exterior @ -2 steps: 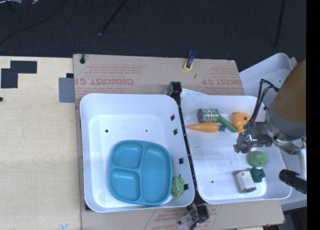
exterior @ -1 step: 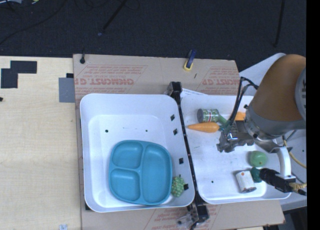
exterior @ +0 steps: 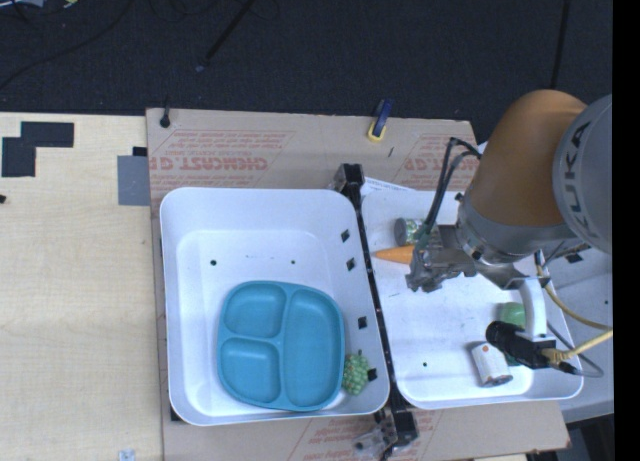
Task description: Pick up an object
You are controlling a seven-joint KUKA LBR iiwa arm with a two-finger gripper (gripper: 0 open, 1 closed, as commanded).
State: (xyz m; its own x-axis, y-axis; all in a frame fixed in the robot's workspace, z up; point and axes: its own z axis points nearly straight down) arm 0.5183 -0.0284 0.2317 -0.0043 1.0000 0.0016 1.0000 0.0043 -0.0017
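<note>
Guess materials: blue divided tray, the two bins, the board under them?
Blue divided tray: likely moulded plastic, matte to satin; uniform colour, rounded compartment walls, soft highlights.
Bins, left bin and right bin: probably thin plastic, smooth white; rounded corners, raised lips.
Board: looks like corrugated cardboard; brown, matte, red printed lettering.

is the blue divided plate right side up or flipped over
Right side up. The blue divided plate lies flat in the left bin, its three hollow compartments and raised rim facing the camera.
</note>
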